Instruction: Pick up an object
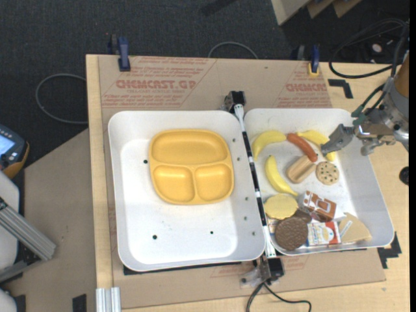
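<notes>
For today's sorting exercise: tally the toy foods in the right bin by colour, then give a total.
Yellow: 4 (bananas; round slice)
Red: 1 (sausage)
Tan: 3 (bun, cookie, wedge)
Brown: 1 (round patty)
Mixed colours: 2 (cartons)
Total: 11

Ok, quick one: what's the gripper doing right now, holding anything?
Gripper: over the right bin's upper right part, beside the yellow banana piece; whether it is open, shut or holding anything cannot be told.
</notes>
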### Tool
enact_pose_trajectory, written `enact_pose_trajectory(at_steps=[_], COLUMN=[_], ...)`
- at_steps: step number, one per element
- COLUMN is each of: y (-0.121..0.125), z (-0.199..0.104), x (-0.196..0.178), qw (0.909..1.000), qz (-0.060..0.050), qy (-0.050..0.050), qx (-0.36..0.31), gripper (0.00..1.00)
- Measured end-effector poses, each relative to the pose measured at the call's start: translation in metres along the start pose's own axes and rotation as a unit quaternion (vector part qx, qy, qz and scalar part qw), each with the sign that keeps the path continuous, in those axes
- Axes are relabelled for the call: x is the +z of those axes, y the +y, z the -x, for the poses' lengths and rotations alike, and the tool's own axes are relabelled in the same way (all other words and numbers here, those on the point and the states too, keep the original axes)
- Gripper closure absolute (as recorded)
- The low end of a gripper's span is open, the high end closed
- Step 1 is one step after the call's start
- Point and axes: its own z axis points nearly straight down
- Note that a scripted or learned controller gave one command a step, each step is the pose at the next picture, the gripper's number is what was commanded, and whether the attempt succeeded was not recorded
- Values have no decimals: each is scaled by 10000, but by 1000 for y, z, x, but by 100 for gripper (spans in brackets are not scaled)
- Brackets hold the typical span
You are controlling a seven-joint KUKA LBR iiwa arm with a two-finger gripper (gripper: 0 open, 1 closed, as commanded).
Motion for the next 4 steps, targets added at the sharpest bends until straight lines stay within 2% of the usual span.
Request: enact_pose_trajectory(at_steps=[1,2,3,4], y=[-4,-2,-3,49], z=[-53,-50,-50,-20], x=[195,178,178,188], qw=[10000,10000,10000,10000], qz=[-22,17,11,23], qy=[13,-1,1,-13], qx=[-12,9,9,-3], gripper=[0,100,0,0])
